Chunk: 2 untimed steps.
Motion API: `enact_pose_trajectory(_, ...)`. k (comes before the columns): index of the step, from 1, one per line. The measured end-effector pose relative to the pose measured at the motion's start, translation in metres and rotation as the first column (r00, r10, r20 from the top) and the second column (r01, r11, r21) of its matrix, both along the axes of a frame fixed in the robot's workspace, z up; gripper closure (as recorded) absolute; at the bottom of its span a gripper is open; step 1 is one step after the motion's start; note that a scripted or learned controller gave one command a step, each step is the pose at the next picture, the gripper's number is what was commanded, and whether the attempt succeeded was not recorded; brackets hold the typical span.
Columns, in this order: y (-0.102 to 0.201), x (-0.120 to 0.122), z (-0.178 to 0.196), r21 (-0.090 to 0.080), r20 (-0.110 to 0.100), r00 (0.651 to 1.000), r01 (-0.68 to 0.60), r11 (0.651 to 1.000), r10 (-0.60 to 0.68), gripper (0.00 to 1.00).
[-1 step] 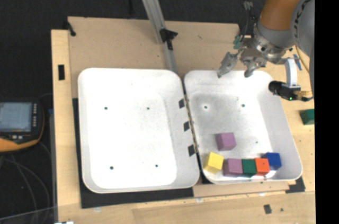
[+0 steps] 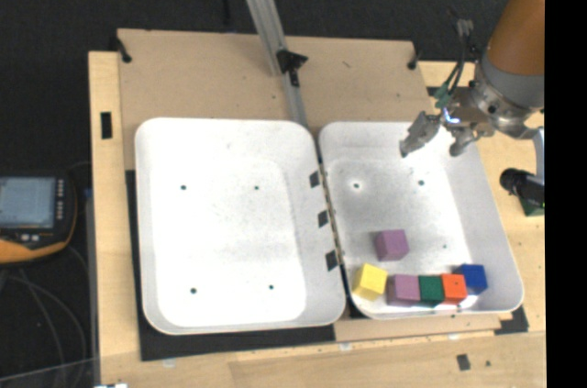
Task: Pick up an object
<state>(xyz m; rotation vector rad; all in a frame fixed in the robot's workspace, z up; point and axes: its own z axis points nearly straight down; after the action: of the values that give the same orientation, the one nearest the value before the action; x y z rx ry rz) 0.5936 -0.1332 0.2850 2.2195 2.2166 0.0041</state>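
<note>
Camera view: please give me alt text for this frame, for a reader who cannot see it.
A grey robot arm's gripper, fingers spread and holding nothing, hovers above the far end of the right bin. Near that bin's front edge sit a purple block and a row of yellow, purple, green, orange and blue blocks.

I see both bins white, faintly grey-speckled: left bin [image 2: 229,221], right bin [image 2: 422,194]. Lone purple cube [image 2: 392,244] at right bin centre. Row toward 6 o'clock of it: yellow cube [image 2: 371,281], second purple cube [image 2: 404,288], green cube [image 2: 431,289], orange cube [image 2: 454,286], blue cube [image 2: 473,277]. Bench [image 2: 211,74] tan, floor black. Arm [image 2: 518,38] orange above grey wrist. Gripper [image 2: 438,137] pale grey.
</note>
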Motion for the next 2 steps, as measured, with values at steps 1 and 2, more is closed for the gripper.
enact_pose_trajectory(1, 0.0906, 0.0428, -0.0932, 0.004, -0.01, 1.0, -0.01, 1.0, 0.01, 0.0)
enact_pose_trajectory(2, 0.0852, 0.043, -0.0882, 0.002, -0.004, 1.0, -0.001, 1.0, 0.001, 0.0)
